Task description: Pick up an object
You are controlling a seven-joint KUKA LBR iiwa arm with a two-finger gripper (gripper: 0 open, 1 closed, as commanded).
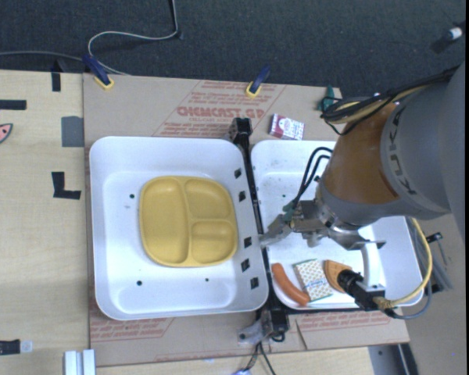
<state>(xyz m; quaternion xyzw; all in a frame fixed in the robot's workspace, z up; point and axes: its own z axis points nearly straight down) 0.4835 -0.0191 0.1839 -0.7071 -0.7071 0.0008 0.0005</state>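
In the right bin [285,170], near its front edge, lie a red-orange sausage-shaped toy [289,284], a small pale checkered packet [313,280] and an orange piece [340,275]. My gripper [298,226] hangs low over the left half of this bin, just behind those objects and close to the divider between the bins. The arm's grey body and orange band [359,162] cover much of the bin's middle and right side. I see nothing held in the gripper.
The left bin [113,209] holds a yellow divided plate [189,219]. A small red and white packet [285,126] lies on the cardboard behind the right bin. Cables run along the right bin's right and front edges.
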